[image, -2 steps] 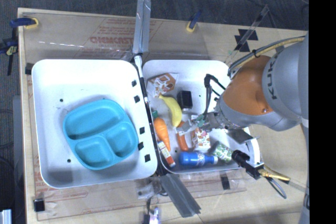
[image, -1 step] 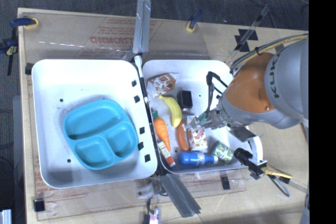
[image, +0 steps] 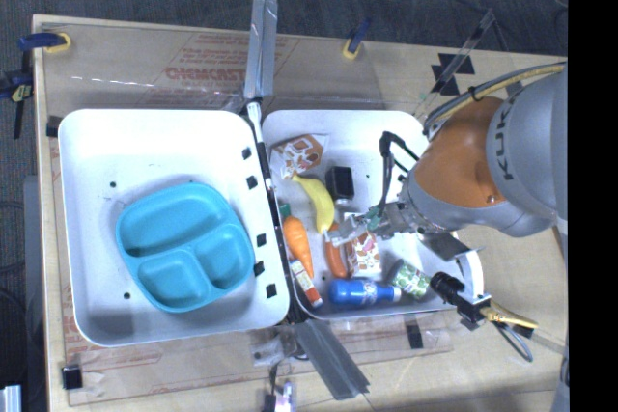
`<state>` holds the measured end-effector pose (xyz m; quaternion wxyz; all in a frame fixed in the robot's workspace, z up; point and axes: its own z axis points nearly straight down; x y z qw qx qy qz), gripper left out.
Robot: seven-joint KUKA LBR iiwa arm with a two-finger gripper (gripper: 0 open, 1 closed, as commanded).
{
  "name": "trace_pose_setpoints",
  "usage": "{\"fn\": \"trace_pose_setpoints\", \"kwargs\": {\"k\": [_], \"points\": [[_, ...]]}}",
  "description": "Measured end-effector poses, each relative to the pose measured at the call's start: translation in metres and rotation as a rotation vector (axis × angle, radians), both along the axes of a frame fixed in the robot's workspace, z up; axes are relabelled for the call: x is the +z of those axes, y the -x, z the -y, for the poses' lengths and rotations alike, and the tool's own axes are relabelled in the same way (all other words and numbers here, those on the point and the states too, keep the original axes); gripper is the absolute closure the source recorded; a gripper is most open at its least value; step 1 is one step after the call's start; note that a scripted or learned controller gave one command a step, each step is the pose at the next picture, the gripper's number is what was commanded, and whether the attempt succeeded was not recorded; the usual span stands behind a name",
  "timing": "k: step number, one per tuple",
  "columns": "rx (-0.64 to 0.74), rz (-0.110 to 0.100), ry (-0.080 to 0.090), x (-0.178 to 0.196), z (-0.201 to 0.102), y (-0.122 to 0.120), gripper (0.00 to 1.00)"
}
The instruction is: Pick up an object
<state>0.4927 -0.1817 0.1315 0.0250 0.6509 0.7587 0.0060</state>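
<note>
The pincer (image: pixel 368 225) is hovering low in the right bin (image: pixel 406 125) beside the banana (image: pixel 319 200); its state can't be told.

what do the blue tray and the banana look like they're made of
Blue tray: likely moulded plastic, smooth and slightly glossy, one even colour with rounded compartments. Banana: probably a plastic toy, given its uniform yellow with no blemishes, though real fruit can't be ruled out.

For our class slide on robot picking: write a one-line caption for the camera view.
Grey-and-orange arm lowers its gripper into the right bin beside a banana; blue tray in the left bin.
</note>
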Motion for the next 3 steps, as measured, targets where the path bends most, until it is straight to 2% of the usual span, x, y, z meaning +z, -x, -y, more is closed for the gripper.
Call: {"fn": "trace_pose_setpoints", "kwargs": {"k": [1, 2, 3], "points": [[0.053, -0.042, -0.019, -0.038, -0.003, 0.011, 0.0], [0.058, -0.041, -0.018, -0.028, -0.003, 0.01, 1.0], [0.111, -0.048, -0.022, 0.071, -0.058, -0.003, 1.0]]}}
